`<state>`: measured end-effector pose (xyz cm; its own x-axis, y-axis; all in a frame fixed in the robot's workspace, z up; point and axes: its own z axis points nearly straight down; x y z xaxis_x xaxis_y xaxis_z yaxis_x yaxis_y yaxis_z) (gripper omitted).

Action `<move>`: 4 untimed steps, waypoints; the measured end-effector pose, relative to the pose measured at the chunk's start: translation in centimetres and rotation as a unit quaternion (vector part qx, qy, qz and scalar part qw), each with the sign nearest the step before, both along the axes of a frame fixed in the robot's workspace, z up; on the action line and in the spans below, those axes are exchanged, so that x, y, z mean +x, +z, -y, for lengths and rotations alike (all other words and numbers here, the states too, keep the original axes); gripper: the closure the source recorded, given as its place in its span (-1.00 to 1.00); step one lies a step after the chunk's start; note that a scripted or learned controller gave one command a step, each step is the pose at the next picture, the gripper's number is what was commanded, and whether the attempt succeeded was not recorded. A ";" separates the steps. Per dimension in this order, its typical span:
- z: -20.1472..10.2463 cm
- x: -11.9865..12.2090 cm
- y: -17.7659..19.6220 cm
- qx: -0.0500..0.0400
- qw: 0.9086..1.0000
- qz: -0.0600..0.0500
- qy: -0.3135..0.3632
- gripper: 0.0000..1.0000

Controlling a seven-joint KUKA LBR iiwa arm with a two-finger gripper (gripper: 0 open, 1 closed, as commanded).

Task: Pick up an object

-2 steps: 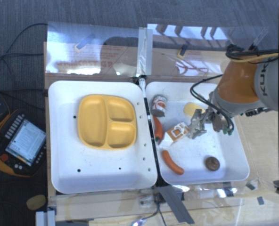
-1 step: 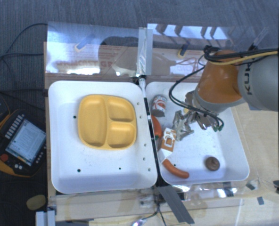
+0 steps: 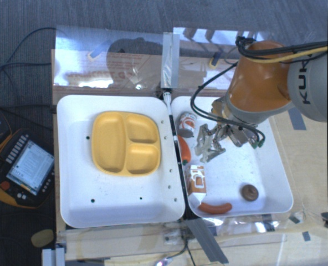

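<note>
The gripper (image 3: pixel 208 144) hangs low in the right bin (image 3: pixel 275 170) with its 2 fingers apparently spread and nothing between them, placed, I judge, to drop on the carrot (image 3: pixel 185 149) lying just beside it along the bin's left wall.

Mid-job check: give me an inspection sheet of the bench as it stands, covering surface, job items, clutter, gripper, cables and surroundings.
Surface: left bin and right bin side by side, both white.
Job's things: in the right bin, a can at its far left, a carrot and a carton along its left wall, a sausage at its near edge, a brown disc.
Clutter: yellow tray in the left bin.
Gripper: gripper over the right bin, fingers apart, nothing between them.
Cables: black cable looping by the wrist; more on the floor at left.
Surroundings: pendant on the floor at left.
</note>
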<state>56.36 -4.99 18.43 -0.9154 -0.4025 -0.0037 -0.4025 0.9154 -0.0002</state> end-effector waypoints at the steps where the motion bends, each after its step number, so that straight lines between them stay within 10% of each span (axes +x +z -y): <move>1: 4.0 0.2 7.8 0.000 0.992 0.000 0.123 1.00; 2: 10.8 -6.2 6.8 -0.001 0.988 -0.001 0.157 1.00; 4: 10.7 -5.9 8.6 0.000 0.988 0.001 0.156 1.00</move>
